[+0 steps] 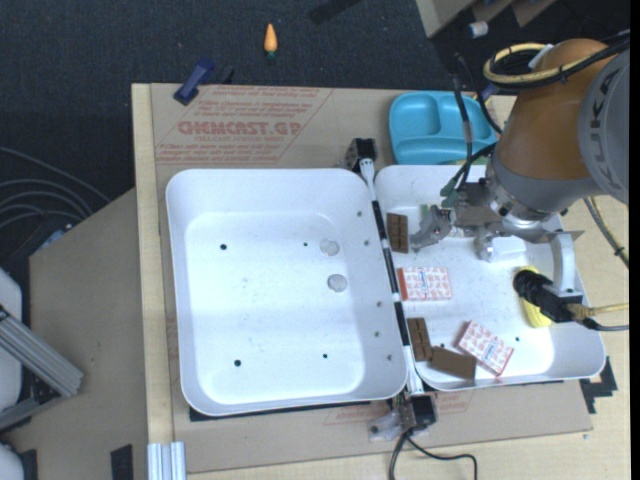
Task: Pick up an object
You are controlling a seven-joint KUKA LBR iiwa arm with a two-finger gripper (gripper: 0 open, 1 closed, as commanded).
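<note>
Board (250, 118): red print, "CHEMCAST GP" is read. White bins, two: left bin (200, 298), right bin (580, 353). Gripper (433, 230): held over right bin; open or closed cannot be told. Patterned packets, two: first packet (425, 283) just nearward of gripper, second packet (486, 348) farther nearward. Brown blocks, three: one block (397, 231) just left of gripper. Carpet (80, 88): dark.

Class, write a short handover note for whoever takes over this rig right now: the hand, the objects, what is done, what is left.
Hand: over the back left of the right bin, close to a brown block; nothing seen held.
Objects: a patterned packet mid-bin, a second packet at the front, and a second brown block front left.
Done: no object lifted yet.
Left: grasp one object and raise it.
</note>
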